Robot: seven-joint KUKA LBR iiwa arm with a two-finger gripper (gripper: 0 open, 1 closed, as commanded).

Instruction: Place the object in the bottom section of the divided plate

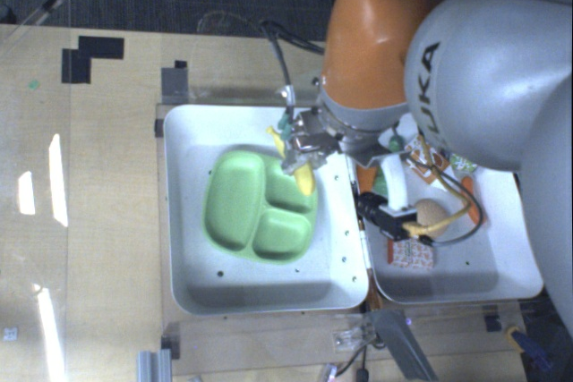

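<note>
Yellow object (305, 179) between closed fingers (295, 158), over green divided plate (246, 206)

The claw (300, 158) holds a yellow object (305, 180) over the green divided plate (242, 197).

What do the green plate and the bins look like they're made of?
The plate looks like moulded plastic with a matte to satin finish: uniform light green, soft rounded dividers, only dull highlights. The left bin and right bin look like smooth white plastic, possibly coated metal; rounded corners and a faint sheen leave it open.
</note>
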